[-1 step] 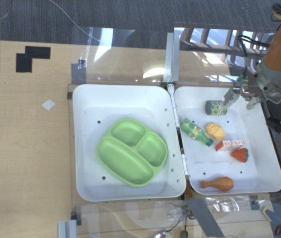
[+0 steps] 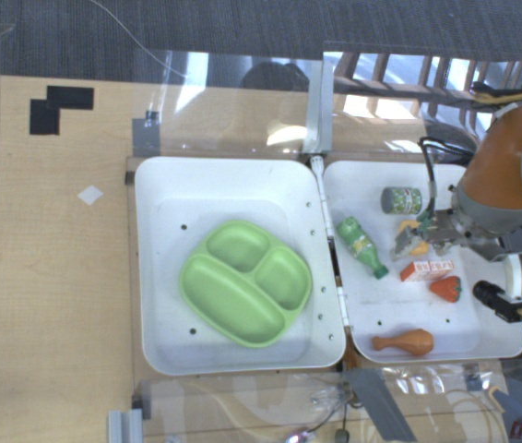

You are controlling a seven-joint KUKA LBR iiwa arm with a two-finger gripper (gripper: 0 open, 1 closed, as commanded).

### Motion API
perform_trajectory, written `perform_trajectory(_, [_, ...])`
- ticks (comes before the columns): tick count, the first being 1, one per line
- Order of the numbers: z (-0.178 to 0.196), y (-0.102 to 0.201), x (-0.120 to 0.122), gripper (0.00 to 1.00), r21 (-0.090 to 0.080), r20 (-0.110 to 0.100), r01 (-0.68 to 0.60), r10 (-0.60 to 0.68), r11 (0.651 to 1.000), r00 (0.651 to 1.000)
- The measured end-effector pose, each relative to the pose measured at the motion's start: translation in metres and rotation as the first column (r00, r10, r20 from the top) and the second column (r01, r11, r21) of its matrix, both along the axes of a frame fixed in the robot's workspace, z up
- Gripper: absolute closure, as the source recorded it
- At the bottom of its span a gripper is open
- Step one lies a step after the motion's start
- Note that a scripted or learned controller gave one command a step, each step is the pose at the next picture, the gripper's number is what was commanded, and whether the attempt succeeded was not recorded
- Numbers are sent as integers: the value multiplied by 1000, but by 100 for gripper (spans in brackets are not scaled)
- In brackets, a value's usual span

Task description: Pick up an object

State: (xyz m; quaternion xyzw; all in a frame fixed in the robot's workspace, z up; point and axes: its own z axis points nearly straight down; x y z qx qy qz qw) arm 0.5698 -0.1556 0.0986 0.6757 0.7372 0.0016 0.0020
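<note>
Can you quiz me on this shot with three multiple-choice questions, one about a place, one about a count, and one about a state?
1. Where is the green plate?
A. in the left bin
B. in the right bin
C. on the bare bench

2. How many compartments does the plate have?
A. two
B. three
C. five

3. How does the green bottle rest?
A. upright
B. lying on its side
C. leaning on the can

Answers:
1. A, since the plate sits alone inside the left bin's walls.
2. B, as one long section and two smaller ones show.
3. B, because its full length lies flat on the right bin's floor, apart from the can.
</note>
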Motion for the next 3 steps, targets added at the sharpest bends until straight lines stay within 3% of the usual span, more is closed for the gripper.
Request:
perform_trajectory(1, [-9,-21,40,0,1,8,213,-213,977,977])
perform_trajectory(2, [4,-19,43,100,3,16,206,-206,979,978])
perform_trajectory(3, [88,27,37,100,-1,0,-79,79,997,997])
